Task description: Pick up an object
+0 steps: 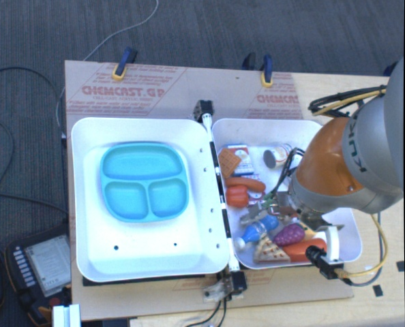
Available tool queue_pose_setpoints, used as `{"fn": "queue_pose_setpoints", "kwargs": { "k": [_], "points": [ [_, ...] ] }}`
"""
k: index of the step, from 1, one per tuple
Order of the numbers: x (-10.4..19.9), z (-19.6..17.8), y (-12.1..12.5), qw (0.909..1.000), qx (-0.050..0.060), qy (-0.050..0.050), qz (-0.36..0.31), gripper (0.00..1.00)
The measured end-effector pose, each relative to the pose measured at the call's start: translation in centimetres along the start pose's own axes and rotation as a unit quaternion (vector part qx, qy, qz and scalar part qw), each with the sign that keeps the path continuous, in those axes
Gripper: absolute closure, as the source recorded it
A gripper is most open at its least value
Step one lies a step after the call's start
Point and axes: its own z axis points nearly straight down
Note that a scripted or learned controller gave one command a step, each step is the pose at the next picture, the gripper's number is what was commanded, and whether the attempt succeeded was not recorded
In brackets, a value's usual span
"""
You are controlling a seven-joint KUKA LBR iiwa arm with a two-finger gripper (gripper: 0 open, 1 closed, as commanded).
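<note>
On the left side of the bench we see a white bin (86, 203) that holds a blue divided plate (145, 181), its three compartments facing up and its body lying flat near the middle of that bin. A black hinge or clamp piece (204, 109) sits at the top of the seam between the two bins. Just past the seam we come to the second white bin (349, 240), crowded with small toys: an orange wedge-shaped piece (228, 161) near its upper left, a small red and white box (241, 152) just beside it, and a silver can (275, 157) lying on its side further along the top. Below these we find a red sausage-like piece (245, 184) and an orange one (237, 197) touching it, then a blue bottle-shaped toy (255, 231), a slice of pizza (269, 253) near the lower rim, and a purple bunch of grapes (289, 234) touching an orange carrot-like piece (299, 251). The gripper (269, 204) reaches down among these toys near the middle of the bin, just above the blue toy, and we cannot tell how its jaws stand, since the clutter and the wrist hide them. The grey arm (380, 148) with its orange band (328, 159) covers the right part of this bin.
</note>
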Motion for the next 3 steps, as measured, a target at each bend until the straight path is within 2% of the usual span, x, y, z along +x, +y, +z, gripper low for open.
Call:
{"fn": "queue_pose_setpoints", "kwargs": {
  "k": [1, 2, 3],
  "points": [
    [0.02, -1.08, 0.18, 1.0000, -0.002, 0.000, 0.000, 1.00],
    [0.01, -1.06, 0.16, 1.0000, -0.002, 0.000, 0.000, 0.00],
    [0.00, -2.02, 0.22, 1.0000, -0.002, 0.000, 0.000, 1.00]
  ]
}}
